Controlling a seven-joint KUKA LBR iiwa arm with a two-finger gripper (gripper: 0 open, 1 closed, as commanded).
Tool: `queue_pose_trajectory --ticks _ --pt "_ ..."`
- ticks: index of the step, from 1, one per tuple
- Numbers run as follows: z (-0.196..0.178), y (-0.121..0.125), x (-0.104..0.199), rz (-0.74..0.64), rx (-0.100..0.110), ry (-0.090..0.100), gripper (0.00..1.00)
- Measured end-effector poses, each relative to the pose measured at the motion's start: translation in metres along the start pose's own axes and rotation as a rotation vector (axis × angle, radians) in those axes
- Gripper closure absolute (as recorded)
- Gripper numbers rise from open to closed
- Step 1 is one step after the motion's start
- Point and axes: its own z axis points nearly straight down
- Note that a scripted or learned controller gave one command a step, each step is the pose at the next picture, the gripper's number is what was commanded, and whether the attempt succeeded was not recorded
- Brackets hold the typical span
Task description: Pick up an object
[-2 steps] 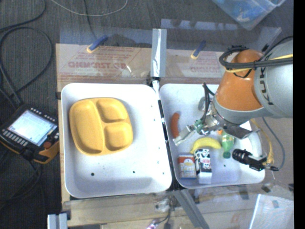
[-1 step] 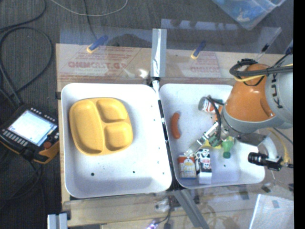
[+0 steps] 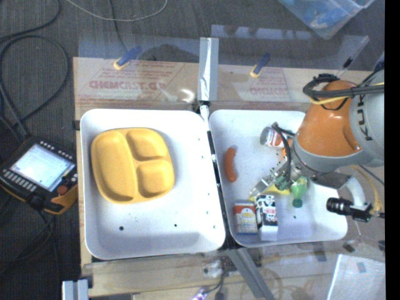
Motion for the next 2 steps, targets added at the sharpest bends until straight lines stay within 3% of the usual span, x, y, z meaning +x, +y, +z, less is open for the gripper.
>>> queue_pose_trajectory --ticks 1,2 --pt "0.0563 0.0310 -0.0429 0.238 -0.011 -0.009 1.00" --pt "0.0584 0.0313 -0.0426 0.237 -0.011 -0.012 0.00"
